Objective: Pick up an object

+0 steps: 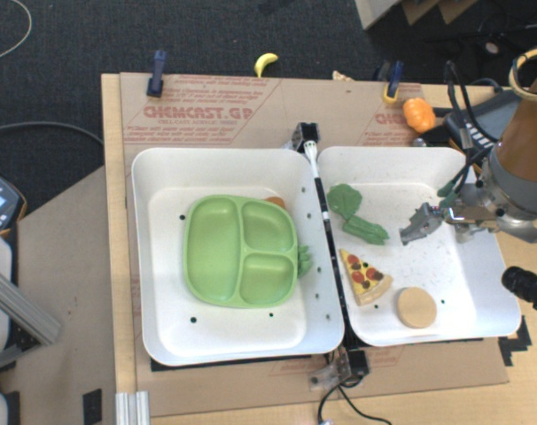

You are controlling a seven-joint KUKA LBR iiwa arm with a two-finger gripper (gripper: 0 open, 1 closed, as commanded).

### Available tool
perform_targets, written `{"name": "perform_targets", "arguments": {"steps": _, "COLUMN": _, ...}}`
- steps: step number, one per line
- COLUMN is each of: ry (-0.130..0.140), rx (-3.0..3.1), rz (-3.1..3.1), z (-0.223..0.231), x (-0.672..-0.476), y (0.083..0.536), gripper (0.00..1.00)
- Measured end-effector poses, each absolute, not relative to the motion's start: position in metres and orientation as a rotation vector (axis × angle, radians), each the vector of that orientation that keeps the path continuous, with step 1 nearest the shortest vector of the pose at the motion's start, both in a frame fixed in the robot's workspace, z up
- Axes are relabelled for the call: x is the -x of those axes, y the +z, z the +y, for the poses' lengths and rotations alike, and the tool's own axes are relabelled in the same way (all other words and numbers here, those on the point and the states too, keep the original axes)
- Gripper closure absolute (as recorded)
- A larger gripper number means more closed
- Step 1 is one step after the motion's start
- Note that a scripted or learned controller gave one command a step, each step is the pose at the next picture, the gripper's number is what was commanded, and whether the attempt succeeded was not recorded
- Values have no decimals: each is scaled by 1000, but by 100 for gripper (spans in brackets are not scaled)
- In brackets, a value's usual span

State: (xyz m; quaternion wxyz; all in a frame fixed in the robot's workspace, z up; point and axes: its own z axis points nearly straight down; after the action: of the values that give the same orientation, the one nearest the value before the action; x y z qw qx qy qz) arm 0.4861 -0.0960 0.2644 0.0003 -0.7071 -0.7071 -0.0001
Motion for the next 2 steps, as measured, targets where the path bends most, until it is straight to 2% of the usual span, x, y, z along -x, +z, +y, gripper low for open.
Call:
{"name": "perform_targets", "arguments": {"steps": 1, "ry": 4, "rx": 2212, "rz": -2222, "z": -22, "x": -479, "y": 222, "gripper": 0}}
{"name": "perform_targets", "arguments": {"steps": 2, "ry": -2, "rx": 2223, "rz": -2220, "z": -26, "x": -480, "y": 234, "gripper": 100}}
